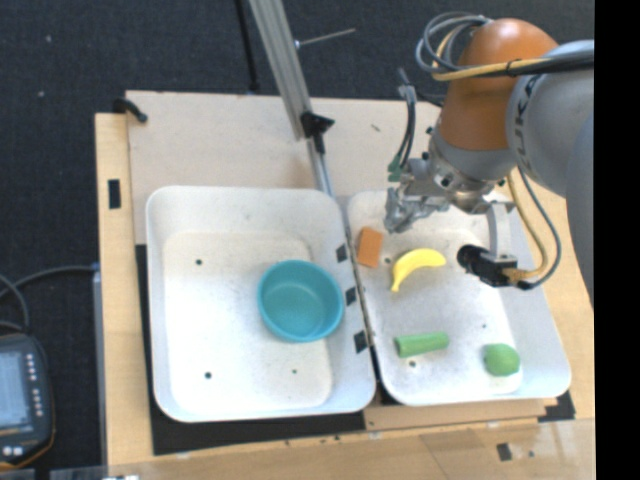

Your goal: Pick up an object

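Gripper [400,213] position: above the rear of the right bin [545,353]; finger state cannot be determined, and nothing is visibly held. Nearest candidates: orange block [369,247] against the bin's left wall, and yellow banana [415,265] just beside it. Green cylinder [421,343] and green ball [501,359] lie nearer the front. Risk: the block touches the wall, so a descending finger may strike the rim or nudge the banana.

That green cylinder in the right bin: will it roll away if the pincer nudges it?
Probably. The green cylinder lies on its side on the flat bin floor, so a sideways nudge would likely roll it. It looks rigid and smooth, so it may slip. Nothing touches it to stop it.
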`<state>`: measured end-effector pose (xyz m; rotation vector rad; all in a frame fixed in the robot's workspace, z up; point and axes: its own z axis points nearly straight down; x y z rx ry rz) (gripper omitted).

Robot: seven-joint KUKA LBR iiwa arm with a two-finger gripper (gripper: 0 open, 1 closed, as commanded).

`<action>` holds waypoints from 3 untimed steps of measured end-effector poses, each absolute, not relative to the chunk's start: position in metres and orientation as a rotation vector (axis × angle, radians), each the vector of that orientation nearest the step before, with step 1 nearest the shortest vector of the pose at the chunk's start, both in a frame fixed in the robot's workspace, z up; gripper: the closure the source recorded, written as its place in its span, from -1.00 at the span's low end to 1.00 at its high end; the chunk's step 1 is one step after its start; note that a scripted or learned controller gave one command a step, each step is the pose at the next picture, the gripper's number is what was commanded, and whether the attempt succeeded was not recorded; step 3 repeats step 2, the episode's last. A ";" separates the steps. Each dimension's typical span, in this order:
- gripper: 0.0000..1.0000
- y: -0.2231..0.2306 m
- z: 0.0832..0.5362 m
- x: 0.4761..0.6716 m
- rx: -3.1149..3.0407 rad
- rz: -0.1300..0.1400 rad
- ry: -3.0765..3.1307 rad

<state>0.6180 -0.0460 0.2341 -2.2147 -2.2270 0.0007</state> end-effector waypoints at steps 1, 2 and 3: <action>1.00 -0.005 0.232 0.599 -2.215 -0.001 -2.228; 1.00 0.052 0.231 0.578 -2.212 -0.002 -2.229; 1.00 0.052 0.231 0.578 -2.212 -0.002 -2.229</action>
